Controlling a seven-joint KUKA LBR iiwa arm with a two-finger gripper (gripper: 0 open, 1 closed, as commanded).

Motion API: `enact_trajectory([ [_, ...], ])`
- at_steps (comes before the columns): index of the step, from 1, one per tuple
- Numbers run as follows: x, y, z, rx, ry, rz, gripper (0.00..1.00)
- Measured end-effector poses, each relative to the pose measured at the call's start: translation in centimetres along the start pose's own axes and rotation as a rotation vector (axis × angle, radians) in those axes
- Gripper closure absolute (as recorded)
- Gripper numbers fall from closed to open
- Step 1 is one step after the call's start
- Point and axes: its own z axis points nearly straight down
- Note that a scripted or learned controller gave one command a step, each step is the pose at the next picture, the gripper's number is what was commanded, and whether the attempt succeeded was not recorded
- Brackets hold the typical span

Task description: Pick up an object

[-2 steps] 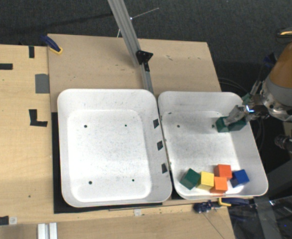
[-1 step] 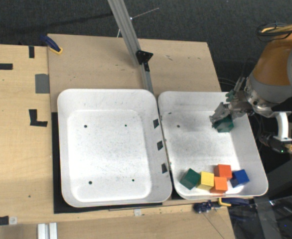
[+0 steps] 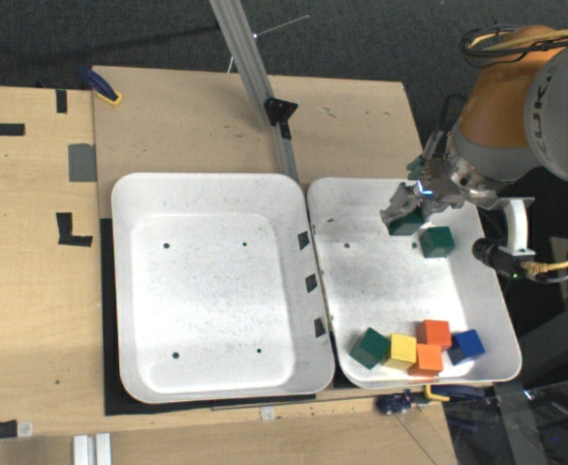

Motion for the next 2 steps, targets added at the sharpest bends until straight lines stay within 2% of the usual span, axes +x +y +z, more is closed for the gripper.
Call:
enact_trajectory([
  [1,5.5,2.2,0.9,0.002,0.000,-0.001,1.00],
  [2,10.7,4.0,-0.3,0.000,0.000,-0.001,1.00],
])
